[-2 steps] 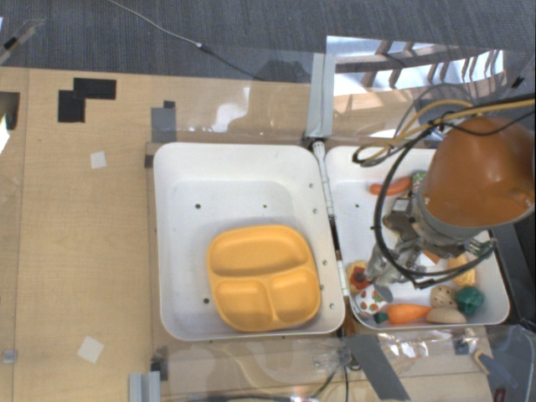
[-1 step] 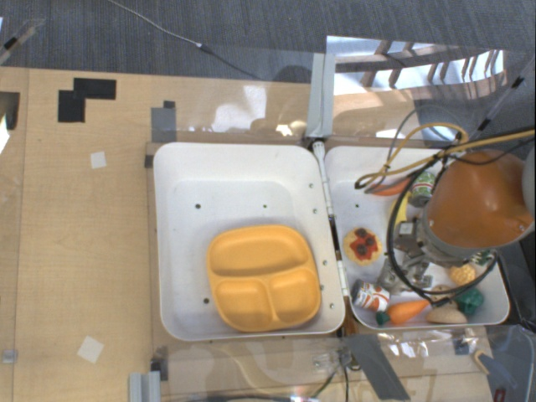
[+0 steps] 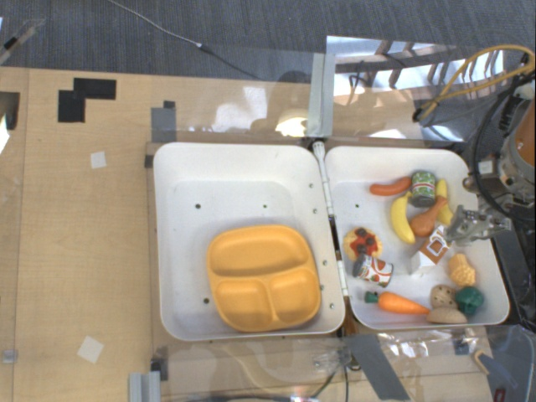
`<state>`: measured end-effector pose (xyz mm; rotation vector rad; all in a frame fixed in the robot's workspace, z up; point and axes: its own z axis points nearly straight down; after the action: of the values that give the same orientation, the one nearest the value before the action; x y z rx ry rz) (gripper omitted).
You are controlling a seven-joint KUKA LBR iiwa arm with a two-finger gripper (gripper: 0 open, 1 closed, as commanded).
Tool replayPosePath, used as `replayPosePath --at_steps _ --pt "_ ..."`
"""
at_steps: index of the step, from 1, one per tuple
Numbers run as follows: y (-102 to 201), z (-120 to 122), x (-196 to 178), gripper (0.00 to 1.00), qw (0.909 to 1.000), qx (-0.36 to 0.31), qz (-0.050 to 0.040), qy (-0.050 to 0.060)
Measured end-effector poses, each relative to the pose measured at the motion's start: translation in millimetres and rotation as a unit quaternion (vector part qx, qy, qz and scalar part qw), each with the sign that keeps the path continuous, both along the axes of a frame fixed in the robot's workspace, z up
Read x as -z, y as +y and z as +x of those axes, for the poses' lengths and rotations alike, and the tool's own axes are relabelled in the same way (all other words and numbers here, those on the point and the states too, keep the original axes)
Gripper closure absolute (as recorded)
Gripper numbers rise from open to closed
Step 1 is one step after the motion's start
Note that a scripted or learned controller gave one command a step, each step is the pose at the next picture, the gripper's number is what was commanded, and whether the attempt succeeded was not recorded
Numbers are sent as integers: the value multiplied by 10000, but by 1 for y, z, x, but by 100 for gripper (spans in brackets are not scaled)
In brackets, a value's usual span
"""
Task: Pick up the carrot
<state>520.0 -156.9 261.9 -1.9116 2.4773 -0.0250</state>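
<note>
Camera view, looking down on a wooden surface [image 3: 75, 266] with two white bins side by side. Left bin [image 3: 180, 224] holds a yellow divided plate [image 3: 263, 276], lying flat toward its near side. Right bin [image 3: 356, 170] is crowded with toy food. Carrot [image 3: 402, 304] lies flat near the front edge, green end left, tip pointing right, just beside a small can [image 3: 373, 269] on its upper left. Banana [image 3: 401, 220] sits mid-bin, a sausage [image 3: 390, 188] above it, a green can [image 3: 424, 188] to the sausage's right. Broccoli [image 3: 470, 300] sits in the front right corner. Arm enters from the right; end effector [image 3: 469, 224] hangs over the bin's right side, well apart from the carrot, nothing seen between its fingers. Open or clenched: cannot tell at this size. Yellow cable [image 3: 469, 78] loops above the arm.
</note>
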Motion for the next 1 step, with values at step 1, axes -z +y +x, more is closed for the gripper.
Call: replayPosePath --at_steps 1 --pt "-39 -31 82 100 9968 -799 25 92"
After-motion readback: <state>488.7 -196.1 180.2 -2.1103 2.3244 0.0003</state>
